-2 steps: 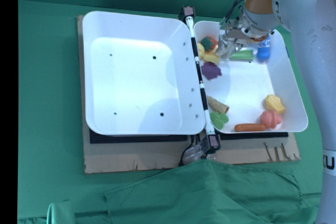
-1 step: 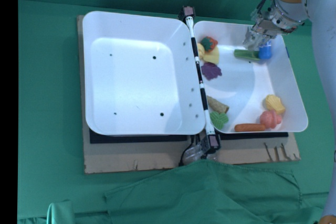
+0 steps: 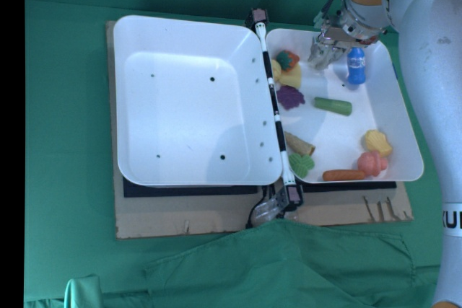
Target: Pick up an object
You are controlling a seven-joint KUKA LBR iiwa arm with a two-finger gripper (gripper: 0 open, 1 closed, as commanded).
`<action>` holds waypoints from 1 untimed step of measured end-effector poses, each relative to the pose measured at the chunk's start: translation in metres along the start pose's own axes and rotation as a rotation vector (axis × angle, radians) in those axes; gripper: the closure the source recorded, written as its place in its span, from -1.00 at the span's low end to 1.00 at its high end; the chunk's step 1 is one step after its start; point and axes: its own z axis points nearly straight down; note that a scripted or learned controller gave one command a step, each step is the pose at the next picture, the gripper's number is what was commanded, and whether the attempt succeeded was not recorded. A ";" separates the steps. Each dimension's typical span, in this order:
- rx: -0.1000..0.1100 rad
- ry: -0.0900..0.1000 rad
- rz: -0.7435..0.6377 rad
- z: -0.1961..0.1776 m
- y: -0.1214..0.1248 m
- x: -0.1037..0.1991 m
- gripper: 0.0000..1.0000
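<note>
We see the gripper [image 3: 323,57] hanging over the right bin [image 3: 404,122], empty, its opening unclear; descending, it could knock over the blue bottle [image 3: 356,66] just beside it.

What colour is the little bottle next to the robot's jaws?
The small plastic bottle is blue with a white cap, seen in the camera view, standing in the right white bin.

Robotics lab bench: green cloth [image 3: 65,155], cardboard base [image 3: 180,216], two white bins [image 3: 191,173], industrial arm [image 3: 433,83], toy food.
</note>
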 end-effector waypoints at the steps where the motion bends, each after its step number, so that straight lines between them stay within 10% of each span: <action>1: -0.015 0.009 -0.015 -0.100 -0.021 0.095 1.00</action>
